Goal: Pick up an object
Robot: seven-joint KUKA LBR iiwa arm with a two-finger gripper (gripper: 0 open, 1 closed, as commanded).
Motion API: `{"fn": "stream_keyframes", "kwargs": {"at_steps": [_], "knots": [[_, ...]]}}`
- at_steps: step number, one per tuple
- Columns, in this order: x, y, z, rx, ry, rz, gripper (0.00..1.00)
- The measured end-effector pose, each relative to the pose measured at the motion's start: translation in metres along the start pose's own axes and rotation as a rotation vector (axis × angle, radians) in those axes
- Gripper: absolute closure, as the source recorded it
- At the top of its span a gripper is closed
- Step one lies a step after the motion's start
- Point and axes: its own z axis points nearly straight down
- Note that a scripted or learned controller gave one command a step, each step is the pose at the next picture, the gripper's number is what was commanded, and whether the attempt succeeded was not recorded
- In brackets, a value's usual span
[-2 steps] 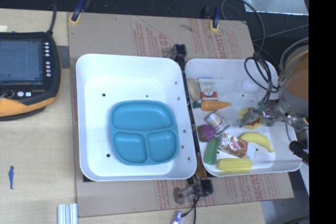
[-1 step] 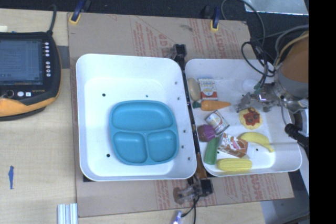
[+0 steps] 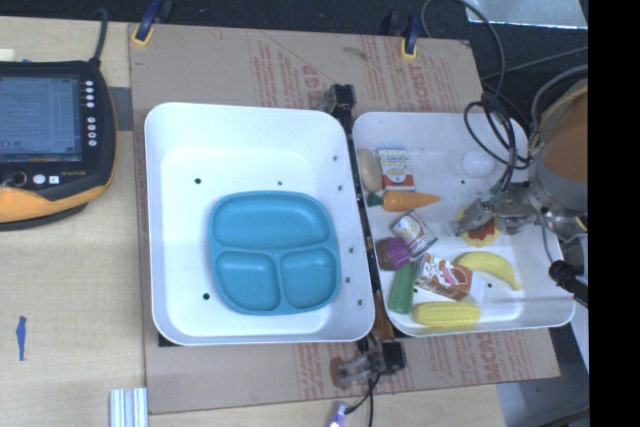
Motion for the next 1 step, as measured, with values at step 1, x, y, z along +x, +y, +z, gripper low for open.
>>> {"fn": "stream_keyframes", "kwargs": {"at_steps": [1], "knots": [[-0.0014, 0.0015, -0.0129, -0.003, -0.002, -0.002, 1.0]]}}
